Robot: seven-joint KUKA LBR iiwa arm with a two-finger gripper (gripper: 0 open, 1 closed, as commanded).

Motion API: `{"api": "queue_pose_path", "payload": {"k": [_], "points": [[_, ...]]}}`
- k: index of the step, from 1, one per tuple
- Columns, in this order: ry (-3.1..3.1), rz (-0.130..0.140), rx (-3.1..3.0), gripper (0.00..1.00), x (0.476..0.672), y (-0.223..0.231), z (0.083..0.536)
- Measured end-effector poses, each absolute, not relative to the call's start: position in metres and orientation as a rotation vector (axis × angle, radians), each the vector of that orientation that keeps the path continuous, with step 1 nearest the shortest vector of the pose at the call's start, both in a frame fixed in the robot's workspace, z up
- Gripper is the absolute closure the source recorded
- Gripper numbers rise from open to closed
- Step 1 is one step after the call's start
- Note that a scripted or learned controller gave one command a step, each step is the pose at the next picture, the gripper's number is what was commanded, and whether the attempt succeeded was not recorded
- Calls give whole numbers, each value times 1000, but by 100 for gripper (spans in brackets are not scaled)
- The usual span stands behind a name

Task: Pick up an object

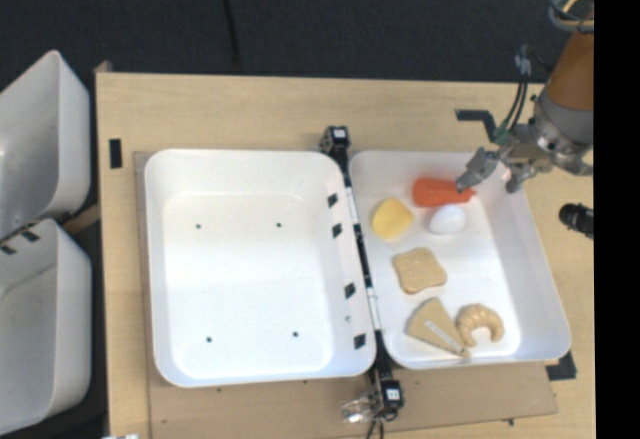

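The right white bin [535,262] holds several toy foods: an orange-red piece [436,191], a yellow lump [392,218], a white egg [447,219], a slice of toast [418,270], a cheese wedge [430,324] and a croissant [480,323]. My gripper [493,175] hangs over the bin's far right corner, open, with nothing between its fingers. Its left fingertip [468,182] sits right at the right end of the orange-red piece. The other finger [516,177] stands apart to the right.
The left white bin [240,262] lies beside the right one, joined by a black-clipped seam [355,247]. The wooden bench [250,112] surrounds both. Two white containers [35,227] stand off the bench's left edge. The arm's orange band [572,77] rises at the right.
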State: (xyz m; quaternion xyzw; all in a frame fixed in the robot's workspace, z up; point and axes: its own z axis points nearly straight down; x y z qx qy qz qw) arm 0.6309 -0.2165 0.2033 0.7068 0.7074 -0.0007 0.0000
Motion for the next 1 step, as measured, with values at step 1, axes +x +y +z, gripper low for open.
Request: {"api": "queue_pose_path", "payload": {"k": [1], "points": [[2226,10,2204,0,683,-120,290]]}}
